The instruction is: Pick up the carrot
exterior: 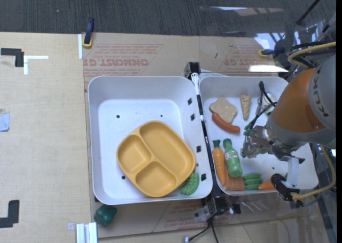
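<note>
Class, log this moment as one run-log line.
pincer: over right bin | carrot: in bin, beside green bottle, ungrasped

One camera sits high above the bench (43, 130) and looks down at a slant. It is far enough away to see both white bins, the left bin (101, 130) and the right bin (214, 84), side by side. The arm (302, 108) comes in from the picture's right side.
</note>
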You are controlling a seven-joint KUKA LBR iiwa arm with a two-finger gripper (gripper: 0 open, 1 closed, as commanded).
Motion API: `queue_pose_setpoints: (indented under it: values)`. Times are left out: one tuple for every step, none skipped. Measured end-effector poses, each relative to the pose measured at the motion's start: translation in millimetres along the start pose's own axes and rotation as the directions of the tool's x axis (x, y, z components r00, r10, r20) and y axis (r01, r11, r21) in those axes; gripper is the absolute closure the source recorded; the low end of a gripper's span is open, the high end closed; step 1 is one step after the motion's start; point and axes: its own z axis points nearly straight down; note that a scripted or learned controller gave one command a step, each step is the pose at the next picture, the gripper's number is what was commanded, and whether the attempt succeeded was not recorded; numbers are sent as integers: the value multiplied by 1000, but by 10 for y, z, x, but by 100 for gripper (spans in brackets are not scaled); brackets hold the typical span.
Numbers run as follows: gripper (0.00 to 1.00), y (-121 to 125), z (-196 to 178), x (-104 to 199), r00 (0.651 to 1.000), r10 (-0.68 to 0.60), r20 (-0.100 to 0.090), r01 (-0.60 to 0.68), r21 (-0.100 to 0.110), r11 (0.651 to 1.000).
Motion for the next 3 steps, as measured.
queue_pose_setpoints:
  values:
    - [100,-16,175,73,845,-534,-4,534,5,845]
    - [100,4,88,68,849,-529,-2,529,2,849]
    - [100,26,1,64,851,-524,1,524,0,851]
